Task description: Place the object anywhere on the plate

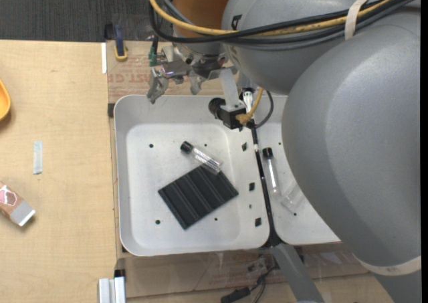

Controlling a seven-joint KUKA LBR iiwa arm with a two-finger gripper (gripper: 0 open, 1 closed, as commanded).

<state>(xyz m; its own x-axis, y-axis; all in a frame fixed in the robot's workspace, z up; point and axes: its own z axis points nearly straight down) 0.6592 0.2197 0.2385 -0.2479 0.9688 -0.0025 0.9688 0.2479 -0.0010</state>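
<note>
A black ribbed square plate (pixel 198 196) lies flat in the middle of the left bin (pixel 134 228). Just behind the plate, touching or nearly touching its far corner, lies a small clear tube with a black cap (pixel 200 156). My gripper (pixel 176 87) hangs over the back rim of the left bin, well behind the tube. Its two fingers (pixel 156 88) stand spread apart with nothing between them.
The right bin (pixel 314 231) holds a clear pen-like tube (pixel 269 169) and a clear piece (pixel 291 199); the arm covers most of it. On the wooden bench at left lie a grey strip (pixel 37 158), a small block (pixel 16 206) and an orange edge (pixel 3 102).
</note>
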